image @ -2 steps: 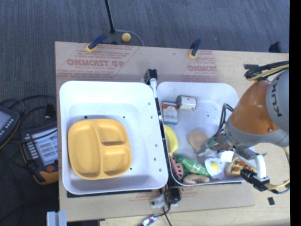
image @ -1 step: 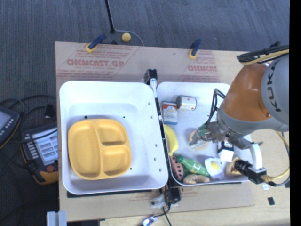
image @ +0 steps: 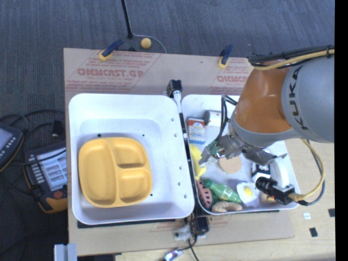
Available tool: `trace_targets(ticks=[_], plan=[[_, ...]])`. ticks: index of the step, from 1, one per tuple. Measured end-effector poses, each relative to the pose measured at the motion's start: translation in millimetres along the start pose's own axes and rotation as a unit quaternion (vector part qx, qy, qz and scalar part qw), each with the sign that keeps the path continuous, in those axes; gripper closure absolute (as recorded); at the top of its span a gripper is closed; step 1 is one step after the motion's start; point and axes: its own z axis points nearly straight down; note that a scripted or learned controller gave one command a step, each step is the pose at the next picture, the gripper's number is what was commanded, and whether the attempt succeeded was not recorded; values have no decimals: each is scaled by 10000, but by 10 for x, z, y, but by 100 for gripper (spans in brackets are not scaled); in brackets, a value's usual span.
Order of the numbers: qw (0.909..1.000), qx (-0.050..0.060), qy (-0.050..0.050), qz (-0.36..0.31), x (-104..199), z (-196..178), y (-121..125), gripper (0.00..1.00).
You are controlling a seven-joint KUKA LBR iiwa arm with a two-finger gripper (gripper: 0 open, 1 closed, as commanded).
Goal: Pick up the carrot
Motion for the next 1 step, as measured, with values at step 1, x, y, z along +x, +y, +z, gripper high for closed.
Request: trace_targets(ticks=[1], plan=[[9550,2,1,-2966,84,281,48,100]])
